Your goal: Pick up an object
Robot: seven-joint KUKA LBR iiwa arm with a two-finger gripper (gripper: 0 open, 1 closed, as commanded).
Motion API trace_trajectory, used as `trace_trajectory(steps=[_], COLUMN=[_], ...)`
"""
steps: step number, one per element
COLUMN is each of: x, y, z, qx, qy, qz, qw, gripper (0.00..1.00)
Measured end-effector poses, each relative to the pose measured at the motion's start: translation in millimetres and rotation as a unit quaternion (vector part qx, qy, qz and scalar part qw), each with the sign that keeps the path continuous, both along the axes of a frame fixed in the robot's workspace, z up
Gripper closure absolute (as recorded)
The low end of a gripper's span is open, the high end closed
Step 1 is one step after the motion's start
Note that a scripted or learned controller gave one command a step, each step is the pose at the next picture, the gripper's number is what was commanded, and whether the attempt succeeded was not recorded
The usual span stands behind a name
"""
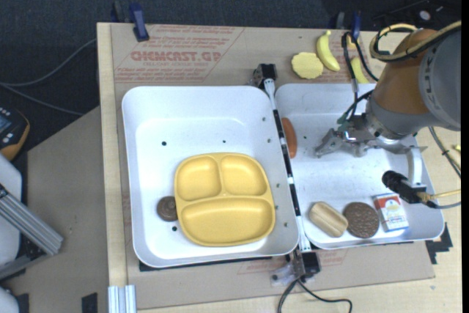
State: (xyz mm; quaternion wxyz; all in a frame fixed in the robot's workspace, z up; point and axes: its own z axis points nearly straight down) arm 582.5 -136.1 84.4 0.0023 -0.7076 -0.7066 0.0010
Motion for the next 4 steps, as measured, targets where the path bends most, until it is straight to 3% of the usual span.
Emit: trace_trajectory(steps=[1,2,3,4], x=[88.3,19.8,-110.1,-66.8], y=[-46.6,-32.3,-40.8,14.9], z=[2.0,0.2,-0.2,0.0], qx=[-0.0035,0.0002,0.0014,-0.0011], qy=[-0.008,0.001,0.003,-0.004], qz=[0.002,0.000,-0.002,0.003], qw=[1.0000,1.0000,1.0000,1.0000], gripper=[0.00,0.00,0.00,0.00])
